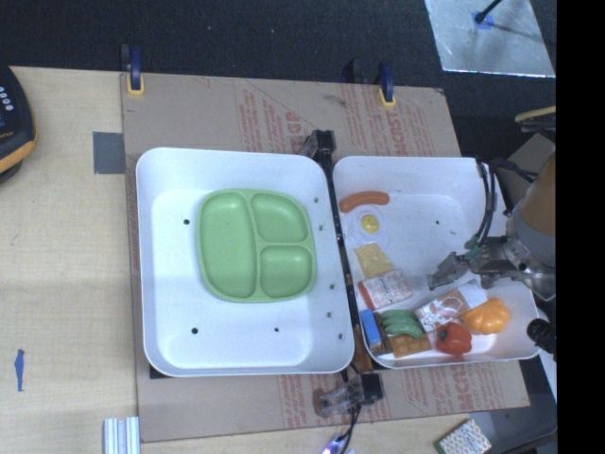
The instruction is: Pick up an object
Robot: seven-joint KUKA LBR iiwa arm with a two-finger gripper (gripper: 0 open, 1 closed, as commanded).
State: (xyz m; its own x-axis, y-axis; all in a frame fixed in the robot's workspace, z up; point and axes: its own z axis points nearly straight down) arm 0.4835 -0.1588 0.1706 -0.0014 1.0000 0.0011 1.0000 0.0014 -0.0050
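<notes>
The right bin (416, 173) holds several toy foods. A sausage (364, 200) and a fried egg (370, 223) lie at its far left, with a yellow cheese square (372, 259) and a printed packet (386, 289) below them. Along the near wall lie a blue block (371, 330), a green vegetable (402, 323), a red tomato (454, 339) and an orange pepper (486, 317). My gripper (456, 261) hangs open over the bin's right half, just above a second packet (441, 308), with nothing between its fingers.
The left bin (161, 253) carries a green divided plate (255, 244). A black clamp (319, 144) sits where the two bins meet at the far side. Cables (488, 201) run along the right bin's right wall beside the arm.
</notes>
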